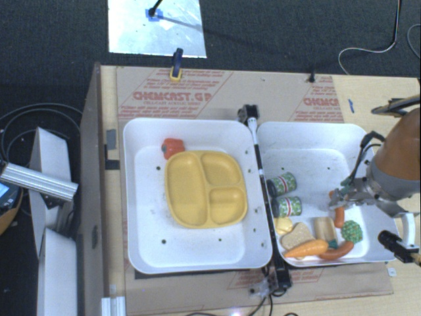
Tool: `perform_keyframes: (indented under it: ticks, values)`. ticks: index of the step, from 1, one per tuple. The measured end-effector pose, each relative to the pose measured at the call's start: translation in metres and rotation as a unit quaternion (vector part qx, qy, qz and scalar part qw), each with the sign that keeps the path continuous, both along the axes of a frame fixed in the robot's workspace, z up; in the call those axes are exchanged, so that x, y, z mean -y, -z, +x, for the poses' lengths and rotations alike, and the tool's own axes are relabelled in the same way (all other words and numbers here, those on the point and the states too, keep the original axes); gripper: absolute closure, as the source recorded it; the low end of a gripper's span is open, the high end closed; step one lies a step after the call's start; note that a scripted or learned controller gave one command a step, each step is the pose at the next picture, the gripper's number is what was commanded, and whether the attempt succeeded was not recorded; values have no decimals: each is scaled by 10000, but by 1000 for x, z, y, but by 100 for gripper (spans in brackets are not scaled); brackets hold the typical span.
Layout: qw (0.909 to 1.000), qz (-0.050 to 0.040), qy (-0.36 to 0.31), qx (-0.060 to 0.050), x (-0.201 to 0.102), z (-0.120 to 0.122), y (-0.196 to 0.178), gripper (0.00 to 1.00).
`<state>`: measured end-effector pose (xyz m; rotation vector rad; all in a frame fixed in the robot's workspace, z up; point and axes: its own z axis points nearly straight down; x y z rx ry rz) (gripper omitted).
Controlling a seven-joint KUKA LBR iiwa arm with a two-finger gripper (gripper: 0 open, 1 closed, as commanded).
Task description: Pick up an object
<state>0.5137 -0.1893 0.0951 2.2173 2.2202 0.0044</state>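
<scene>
The right bin (pixel 309 143) holds several toy foods. Two green cans (pixel 281 184) (pixel 287 207) lie near its left wall. Along the front are a yellow piece (pixel 283 226), a bread slice (pixel 299 234), a beige block (pixel 323 228), a carrot (pixel 306 247), a red chili (pixel 339 250) and a broccoli (pixel 352 231). A small orange-red sausage-like piece (pixel 339 216) stands just under my gripper (pixel 343 199), which hangs low over the bin's right half. Whether the gripper touches that piece is unclear.
The left bin (pixel 148 242) holds a yellow divided plate (pixel 205 188) and a red toy vegetable (pixel 172 147) at its back left. The grey arm with its orange band (pixel 401 153) reaches in from the right. A black clamp (pixel 250 114) sits between the bins.
</scene>
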Motion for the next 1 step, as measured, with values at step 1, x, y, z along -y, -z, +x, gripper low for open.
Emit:
perform_keyframes:
  ticks: [1]
  values:
    - [10000,7,-14,1,-83,93,-84,100]
